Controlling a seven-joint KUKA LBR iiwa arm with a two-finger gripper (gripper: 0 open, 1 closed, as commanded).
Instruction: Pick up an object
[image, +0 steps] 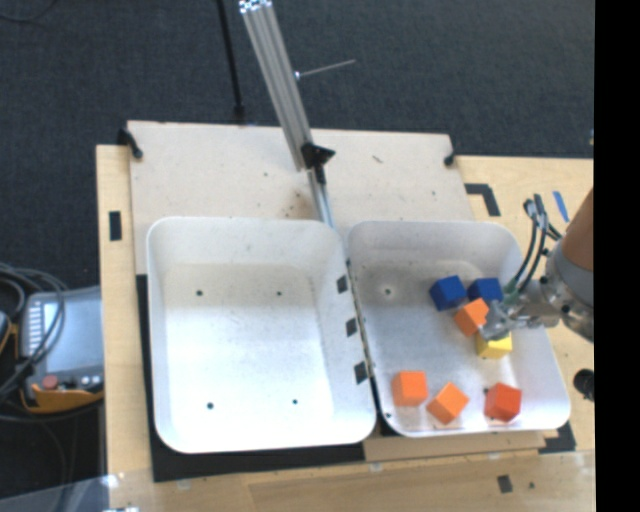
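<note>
While arm reaches over right bin (520, 250), hand (497, 325) hangs at yellow block (494, 346); grip unclear.

aluminium rail (283, 90) | pendant (57, 350) on floor | cables (12, 290)

You are looking at seven small cubes lying in the right bin. Two blue cubes (448, 292) (486, 290) are sitting near its middle, an orange cube (470, 317) touching the second, a yellow cube (494, 345) just below. Along the near wall are lying two orange cubes (409, 387) (449, 403) and a red cube (503, 402).
</note>
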